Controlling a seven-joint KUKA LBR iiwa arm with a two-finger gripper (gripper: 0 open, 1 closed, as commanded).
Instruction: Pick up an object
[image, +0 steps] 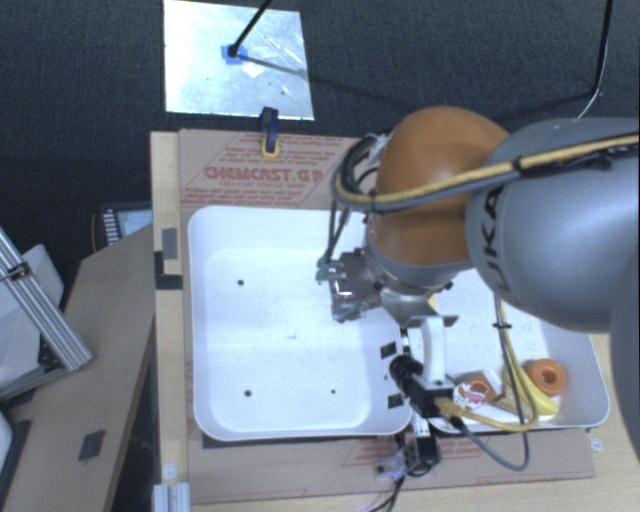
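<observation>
The arm (560, 230) covers most of the right bin (592, 398), and its gripper (345, 285) hangs above the right part of the left bin (260, 330), well apart from anything to pick. I cannot tell if the jaws are apart or together.

All candidates lie together in the near corner of the right bin. I judge them light and rigid, like plastic toys, so weight is not my worry; slipping is.

- The yellow piece (541, 402) is curved and smooth. I would take it across its middle.
- The orange ring (547, 377), just beside it, has a round body and a dark hole. I would grip it across the outer rim, or through the hole.
- The small orange and white piece (480, 388) is too blurred for me to plan a hold.
</observation>
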